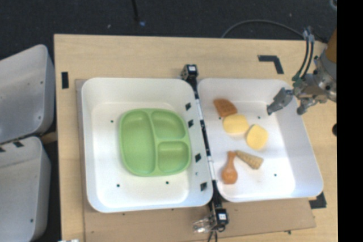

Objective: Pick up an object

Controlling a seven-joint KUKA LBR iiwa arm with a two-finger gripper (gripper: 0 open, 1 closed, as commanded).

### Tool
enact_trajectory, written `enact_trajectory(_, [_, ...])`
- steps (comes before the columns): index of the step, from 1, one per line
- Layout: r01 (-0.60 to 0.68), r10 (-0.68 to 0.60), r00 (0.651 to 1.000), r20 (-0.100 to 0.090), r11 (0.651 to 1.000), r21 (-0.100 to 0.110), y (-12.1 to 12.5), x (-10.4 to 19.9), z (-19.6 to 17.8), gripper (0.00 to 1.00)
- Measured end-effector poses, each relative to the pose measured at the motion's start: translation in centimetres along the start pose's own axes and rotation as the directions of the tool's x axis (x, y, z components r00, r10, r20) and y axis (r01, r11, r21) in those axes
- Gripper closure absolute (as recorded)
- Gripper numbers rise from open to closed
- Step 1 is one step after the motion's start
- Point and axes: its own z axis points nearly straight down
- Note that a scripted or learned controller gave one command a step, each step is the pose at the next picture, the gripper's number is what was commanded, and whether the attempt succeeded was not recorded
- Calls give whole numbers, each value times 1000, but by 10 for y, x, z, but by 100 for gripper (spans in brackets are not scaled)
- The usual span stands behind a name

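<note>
White plastic, both bins: in the left bin (91, 190) you have a green divided plate (153, 141) sitting near its centre. Your right bin (295, 178) carries a brown bread slice (225, 107) toward its far left corner, two yellow rounds (236, 124) and (257, 136) touching at its middle, a waffle cone (250, 160) and an orange drumstick-shaped piece (229, 169) nearer the front edge. Your gripper (290, 101) hovers at the bin's far right edge, fingers spread, grasping nothing. You'll find no readable writing.

arm (328, 59): cut off at right edge, wrist only
gripper (290, 101): blurry, finger gap unreadable
cable (258, 25): runs behind arm
</note>
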Motion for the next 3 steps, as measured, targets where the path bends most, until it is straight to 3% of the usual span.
enact_trajectory(1, [3, -3, 1000, 3, 1000, -12, 2, 0, -7, 0])
enact_trajectory(3, [1, -1, 1000, 2, 1000, -7, -8, -1, 104, 0])
